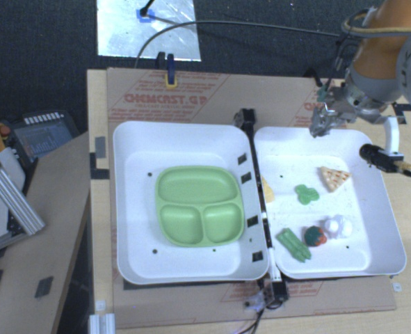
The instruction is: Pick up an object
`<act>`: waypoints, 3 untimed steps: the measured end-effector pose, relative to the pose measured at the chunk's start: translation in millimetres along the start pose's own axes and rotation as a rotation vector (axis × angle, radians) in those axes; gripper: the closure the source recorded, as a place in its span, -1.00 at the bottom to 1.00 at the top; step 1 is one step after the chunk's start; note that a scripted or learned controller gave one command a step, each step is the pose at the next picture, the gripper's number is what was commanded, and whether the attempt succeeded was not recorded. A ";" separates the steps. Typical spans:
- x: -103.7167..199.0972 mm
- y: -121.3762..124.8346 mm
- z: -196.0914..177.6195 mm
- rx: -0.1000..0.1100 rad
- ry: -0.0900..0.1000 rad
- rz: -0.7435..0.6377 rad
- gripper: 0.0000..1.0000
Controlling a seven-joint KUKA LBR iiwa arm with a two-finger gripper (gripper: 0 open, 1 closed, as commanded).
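Left bin (132, 145): a shallow white bin, and sitting square in its middle is a pale green divided tray (199, 205).
Green tray: three compartments, one wide one along the far side and two smaller ones toward the near edge; all three show bare green plastic.
Right bin (379, 256): white as well, touching the left bin along a black clipped seam; this one holds the loose objects.
Far right of that bin: a tan waffle-patterned wedge (334, 178) lies by itself.
Centre of that bin: a small green knobbly piece (306, 194), just left of and below the wedge.
Near edge: a long green piece (292, 244) lies at a slant, and just beside it to the right is a red and green round item (315, 236), touching a white lumpy object (337, 226).
Seam side: a yellowish sliver (268, 190) peeks out against the divider.
Gripper (321, 125): over the far edge of the right bin, well apart from every object; nothing sits between its fingers, and how wide they stand I cannot tell.
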State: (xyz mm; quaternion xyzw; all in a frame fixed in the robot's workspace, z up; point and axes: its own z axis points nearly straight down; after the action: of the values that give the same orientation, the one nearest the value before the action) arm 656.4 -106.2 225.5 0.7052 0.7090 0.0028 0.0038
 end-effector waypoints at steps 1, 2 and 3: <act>-8.4 7.5 -58.1 0.001 0.000 -0.001 1.00; -8.0 8.5 -65.1 0.006 0.000 -0.002 1.00; 41.3 2.5 -49.9 0.009 0.002 -0.003 1.00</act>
State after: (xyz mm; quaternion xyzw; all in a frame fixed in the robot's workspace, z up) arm 658.2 -64.8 275.3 0.7041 0.7101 0.0006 -0.0001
